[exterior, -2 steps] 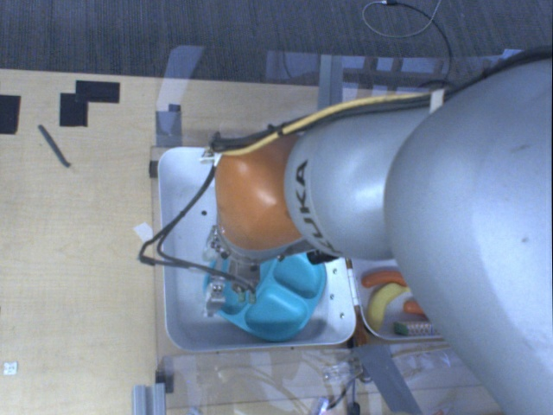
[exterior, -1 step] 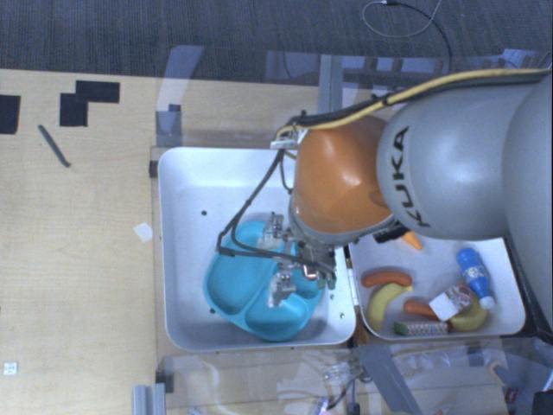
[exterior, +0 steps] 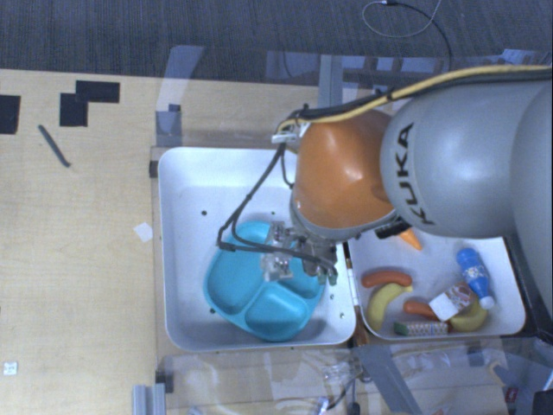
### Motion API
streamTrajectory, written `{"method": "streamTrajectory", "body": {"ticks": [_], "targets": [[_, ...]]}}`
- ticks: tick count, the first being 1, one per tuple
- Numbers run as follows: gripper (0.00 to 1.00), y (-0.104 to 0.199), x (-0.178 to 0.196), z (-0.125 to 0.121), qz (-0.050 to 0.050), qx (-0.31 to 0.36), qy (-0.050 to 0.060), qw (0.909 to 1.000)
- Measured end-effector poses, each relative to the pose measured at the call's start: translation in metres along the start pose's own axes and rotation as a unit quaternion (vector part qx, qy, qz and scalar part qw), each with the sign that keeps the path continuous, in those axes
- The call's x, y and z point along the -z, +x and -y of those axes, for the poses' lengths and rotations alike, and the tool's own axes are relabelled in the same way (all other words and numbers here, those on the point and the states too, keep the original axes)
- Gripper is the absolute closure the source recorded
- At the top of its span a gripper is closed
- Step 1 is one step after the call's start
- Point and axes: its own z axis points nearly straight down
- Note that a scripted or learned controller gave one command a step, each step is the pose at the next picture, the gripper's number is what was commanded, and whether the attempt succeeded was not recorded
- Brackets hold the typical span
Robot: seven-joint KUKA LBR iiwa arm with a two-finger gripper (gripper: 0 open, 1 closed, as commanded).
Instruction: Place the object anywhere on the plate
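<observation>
Arm [exterior: 449, 154] comes in from the right, grey body with the orange band [exterior: 341, 175] sitting over the divide between the two bins. Surface [exterior: 78, 258] is light wood, with black marks at its far left. Left bin [exterior: 186, 188] holds the blue sectioned plate [exterior: 259, 296], lying in the near half of the bin and slightly tilted. Pincer [exterior: 289, 262] hangs right above the plate's right part, cables looping off to its left; can't tell if it's apart or together, and can't tell if anything sits in it. Right bin [exterior: 510, 318] holds the loose objects: yellow banana [exterior: 383, 301], red sausage-shaped piece [exterior: 387, 277] just beyond it, blue bottle [exterior: 474, 271] further right, small orange wedge [exterior: 411, 239] at the far side, white-tagged item [exterior: 445, 305] near the middle. Nothing from that lot is on the plate.
</observation>
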Motion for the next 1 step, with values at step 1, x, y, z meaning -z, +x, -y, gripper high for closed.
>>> {"method": "streamTrajectory", "body": {"ticks": [1], "targets": [[1.00, -0.0322, 0.0084, 0.1325, -0.001, -0.051, 0.002, 0.9987]]}}
